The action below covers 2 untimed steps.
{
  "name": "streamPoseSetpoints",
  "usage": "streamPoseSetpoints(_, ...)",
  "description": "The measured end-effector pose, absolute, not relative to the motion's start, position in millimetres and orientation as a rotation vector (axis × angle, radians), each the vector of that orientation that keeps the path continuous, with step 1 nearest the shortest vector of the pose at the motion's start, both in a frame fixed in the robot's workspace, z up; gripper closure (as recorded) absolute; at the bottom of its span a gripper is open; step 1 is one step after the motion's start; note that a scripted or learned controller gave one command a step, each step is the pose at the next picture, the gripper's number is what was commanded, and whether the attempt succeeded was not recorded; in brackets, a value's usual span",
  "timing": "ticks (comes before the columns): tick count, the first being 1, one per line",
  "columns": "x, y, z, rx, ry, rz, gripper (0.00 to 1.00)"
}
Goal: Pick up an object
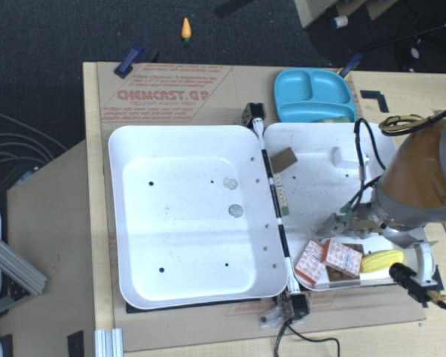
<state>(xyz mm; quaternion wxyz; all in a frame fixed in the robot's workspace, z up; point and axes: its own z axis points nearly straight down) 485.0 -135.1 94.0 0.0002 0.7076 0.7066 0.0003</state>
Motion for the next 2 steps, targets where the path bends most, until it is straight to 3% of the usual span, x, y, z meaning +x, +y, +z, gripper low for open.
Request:
streamPoseSetpoints(1,478.6,-96.9,84.1,2.223,2.225,-0.001,0.00)
streamPoseSetpoints(2,479.1,-97.6,94.2,2.223,2.221,0.001,1.00)
